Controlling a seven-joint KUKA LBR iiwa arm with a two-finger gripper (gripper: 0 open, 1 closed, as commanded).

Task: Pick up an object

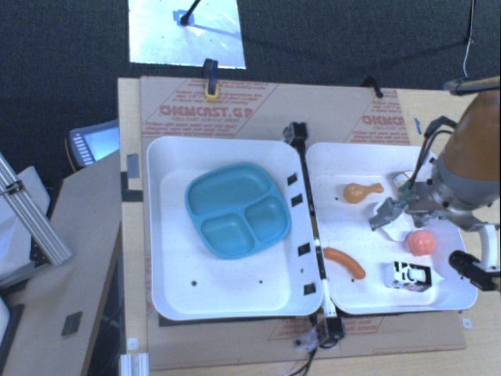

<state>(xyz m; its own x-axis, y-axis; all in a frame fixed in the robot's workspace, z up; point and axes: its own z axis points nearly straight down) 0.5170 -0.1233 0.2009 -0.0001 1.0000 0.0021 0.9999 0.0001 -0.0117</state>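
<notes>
In the right bin (337,163) lie an orange chicken-leg toy (362,191), a pink ball (421,242), an orange sausage-shaped toy (345,262) and a small black-and-white box (410,274). My gripper (387,215) hangs low over this bin, between the chicken-leg toy and the pink ball, a little left of the ball. I see nothing held in it. The arm's orange band (479,135) and grey wrist cover the bin's right side.
The left bin (168,288) holds a blue divided plate (237,218). A black divider (307,218) with clips runs between the bins. A yellow clamp (211,91) sits at the board's back edge. A grey table (70,233) stands at left.
</notes>
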